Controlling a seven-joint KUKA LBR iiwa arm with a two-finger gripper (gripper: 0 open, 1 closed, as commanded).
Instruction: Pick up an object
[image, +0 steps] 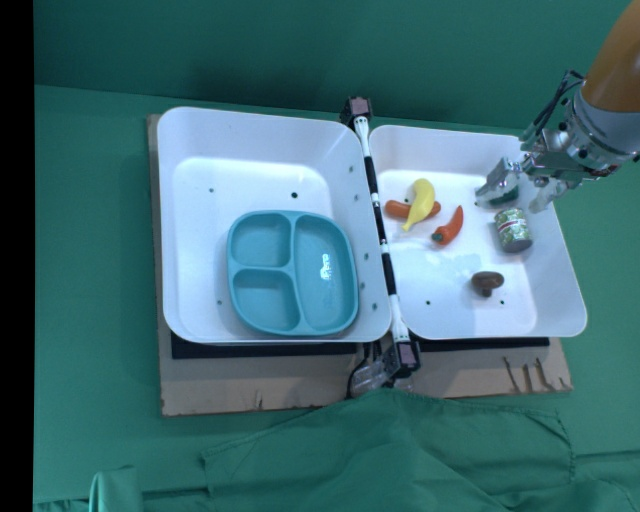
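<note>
The right bin (560, 300) holds a yellow banana (421, 202) lying across an orange carrot (398, 209), a red-orange pepper (449, 226), a brown mushroom-like piece (488, 283) and a small green-labelled jar (513, 230). My gripper (520, 190) hangs over the bin's far right part, just above the jar. Its fingers (497, 186) stand apart, open, with nothing between them. The jar sits on the bin floor directly below the fingertips.
The left bin (200, 150) holds a teal three-compartment plate (292, 272). A black-and-white divider (378, 230) runs between the bins. Green cloth lies bunched along the front of the bench (400, 450).
</note>
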